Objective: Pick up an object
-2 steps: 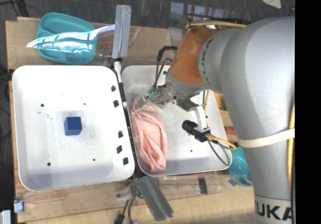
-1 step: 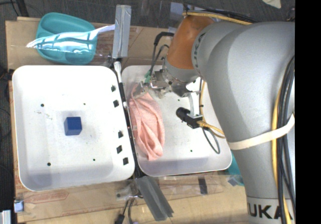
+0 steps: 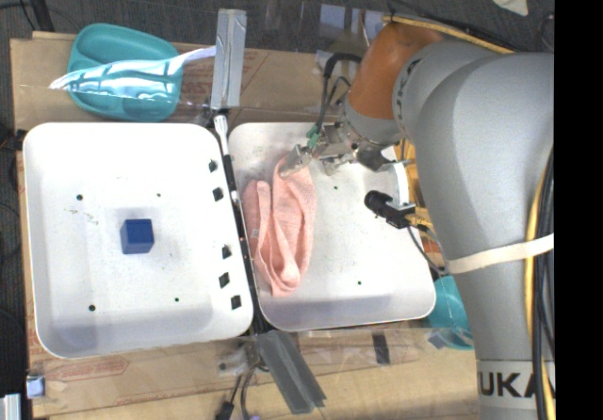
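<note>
Cloth is the nearest candidate here: a soft pink fabric piece, crumpled and folded along its length (image 3: 283,225), lies in the right-hand shallow white bin (image 3: 396,291), hard against that bin's left wall. Its long axis runs from the far side of the bin toward the near side, with the far end bunched into a point and the near end rounded into a loop.

The grey arm with the orange band (image 3: 471,107) reaches in from the right and bends down over the far part of the same bin. Its two-finger metal gripper (image 3: 303,156) sits at the cloth's far end. The fingers look parted only a little, with one tip touching or just above the fabric's upper corner; I cannot see cloth pinched between them, so nothing can be called held.

The relation that matters: the bulk of the cloth stretches away from the fingers toward the near edge, so they meet only its tip, end-on to the long axis. A close here would probably catch a thin corner, if anything; limp fabric may slip out or drag along the floor of the bin.

In the left-hand white bin (image 3: 57,315) a small blue cube (image 3: 138,235) rests well apart from the arm. Beyond that bin, on the bench, lies a teal plastic scoop-shaped container (image 3: 122,70)
</note>
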